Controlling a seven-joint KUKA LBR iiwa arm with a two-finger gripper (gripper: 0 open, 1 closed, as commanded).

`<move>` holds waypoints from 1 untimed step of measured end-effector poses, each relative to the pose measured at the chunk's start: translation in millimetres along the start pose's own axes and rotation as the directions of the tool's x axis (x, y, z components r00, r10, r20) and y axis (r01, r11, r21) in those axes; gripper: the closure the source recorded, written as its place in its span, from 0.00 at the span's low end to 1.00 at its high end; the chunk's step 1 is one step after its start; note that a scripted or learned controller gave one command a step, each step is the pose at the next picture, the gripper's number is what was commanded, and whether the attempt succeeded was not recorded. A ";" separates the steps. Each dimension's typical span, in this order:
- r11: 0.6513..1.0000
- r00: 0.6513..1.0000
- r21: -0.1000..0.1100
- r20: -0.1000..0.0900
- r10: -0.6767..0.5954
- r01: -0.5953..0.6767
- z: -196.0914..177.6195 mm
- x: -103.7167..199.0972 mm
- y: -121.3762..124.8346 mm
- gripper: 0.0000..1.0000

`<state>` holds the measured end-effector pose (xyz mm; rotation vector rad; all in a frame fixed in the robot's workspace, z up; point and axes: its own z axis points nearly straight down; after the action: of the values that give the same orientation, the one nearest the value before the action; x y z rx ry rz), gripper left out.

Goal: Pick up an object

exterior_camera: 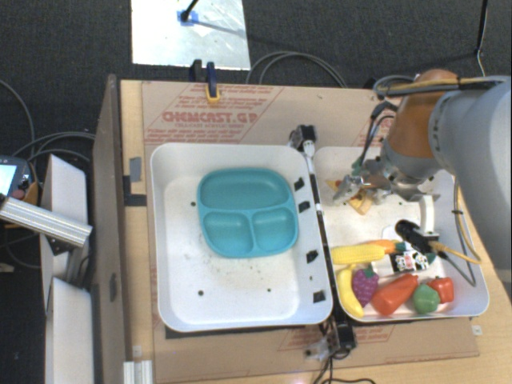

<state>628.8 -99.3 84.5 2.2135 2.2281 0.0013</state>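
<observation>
The gripper (354, 187) hangs low over the far half of the right bin (356, 229); whether it is wide or narrow cannot be told. A small tan piece (361, 206) lies just beside it at 6 o'clock, contact unclear. Toward 5 o'clock, along the bin's near edge, lie a yellow banana (360, 254), purple grapes (366, 285), an orange carrot (394, 293) and a green fruit (426, 298). At 8 o'clock, the left bin (184, 278) holds a teal divided plate (246, 213).
</observation>
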 end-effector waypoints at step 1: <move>1.000 1.000 0.005 -0.001 0.006 -0.006 0.6 11.1 -51.5 0.00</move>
<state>577.2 -88.6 83.8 2.2232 2.2245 -0.0030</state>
